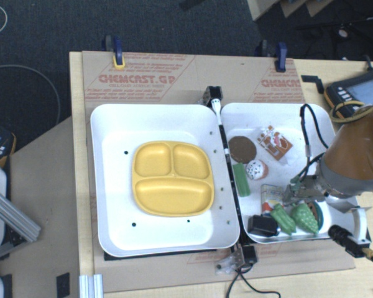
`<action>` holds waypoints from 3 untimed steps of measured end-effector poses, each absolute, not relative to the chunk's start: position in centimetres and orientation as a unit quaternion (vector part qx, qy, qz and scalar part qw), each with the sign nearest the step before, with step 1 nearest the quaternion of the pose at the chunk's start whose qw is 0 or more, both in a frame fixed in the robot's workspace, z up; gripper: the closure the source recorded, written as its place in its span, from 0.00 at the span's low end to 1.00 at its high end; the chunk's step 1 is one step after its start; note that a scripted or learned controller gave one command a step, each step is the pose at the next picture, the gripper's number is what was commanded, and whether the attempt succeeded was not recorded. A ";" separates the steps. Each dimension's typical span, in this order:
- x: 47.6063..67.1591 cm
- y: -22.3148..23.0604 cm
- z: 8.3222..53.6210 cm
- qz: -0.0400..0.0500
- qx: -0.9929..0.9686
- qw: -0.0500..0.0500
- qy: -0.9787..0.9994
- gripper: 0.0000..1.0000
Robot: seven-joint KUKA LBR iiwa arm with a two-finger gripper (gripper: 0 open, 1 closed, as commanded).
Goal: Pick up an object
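Note:
The right bin [236,113] holds several small objects. A brown disc [242,148] lies near its left wall, with a red and white packet [275,143] to its right. Below them sit a white dotted ball [256,169] and a green stick [240,180]. At the front lie a black block [263,225] and two green knobbly pieces [294,219]. My gripper [300,193] reaches down from the right, just above the green pieces and a clear wrapper [270,195]. The wrist's orange band [355,151] hides the bin's right side.
The left bin [109,185] carries a yellow divided plate [172,178] in its middle. A black rod [219,126] runs along the seam between the bins. Blue clamps [117,49] hold the board at the back. A cable [306,129] loops over the right bin.

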State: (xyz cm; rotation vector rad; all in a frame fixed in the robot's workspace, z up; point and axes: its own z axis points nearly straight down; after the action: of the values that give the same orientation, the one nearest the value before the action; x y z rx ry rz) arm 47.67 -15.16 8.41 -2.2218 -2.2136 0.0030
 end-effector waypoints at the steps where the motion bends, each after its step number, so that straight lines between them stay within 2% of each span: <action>1: 48.0 -15.2 9.5 -0.001 -0.708 -0.001 -0.706 1.00; 2: 48.1 -11.1 8.7 -0.001 -0.707 -0.004 -0.707 1.00; 3: 48.0 -11.1 9.5 -0.001 -0.707 -0.002 -0.707 1.00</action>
State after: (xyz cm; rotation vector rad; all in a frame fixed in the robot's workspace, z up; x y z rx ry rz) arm 47.99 -11.12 9.51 -2.2252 -2.2228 -0.0026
